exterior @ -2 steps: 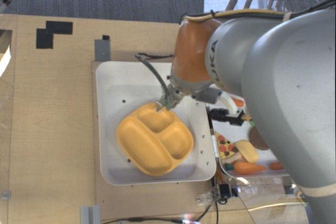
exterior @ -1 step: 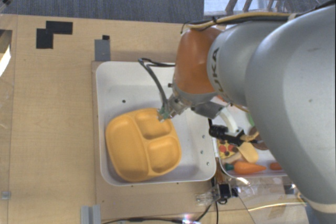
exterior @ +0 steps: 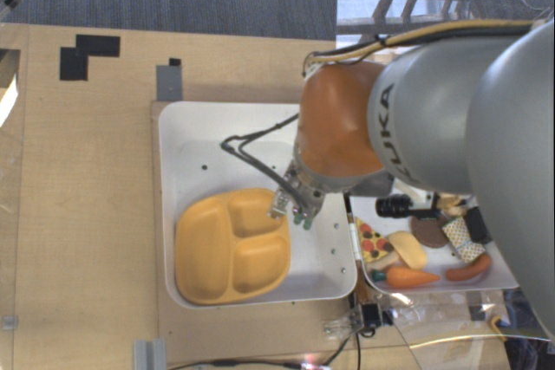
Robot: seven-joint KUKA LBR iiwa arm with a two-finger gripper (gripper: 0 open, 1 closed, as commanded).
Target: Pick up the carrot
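The carrot (exterior: 411, 277) is lying in the lower right of the frame, looking like a light, stiff, smooth toy best pinched across its thicker middle, while the end effector (exterior: 293, 210) is hovering empty over the yellow tray (exterior: 227, 251), its opening too small to judge.

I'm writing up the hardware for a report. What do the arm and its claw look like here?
The arm is bulky, rounded and glossy grey, with dark KUKA lettering on its side and a wide orange band above the wrist. A yellowish cable runs along its top, and thin dark cables loop out beside the wrist. The claw is small, metallic, with green-tipped parts.
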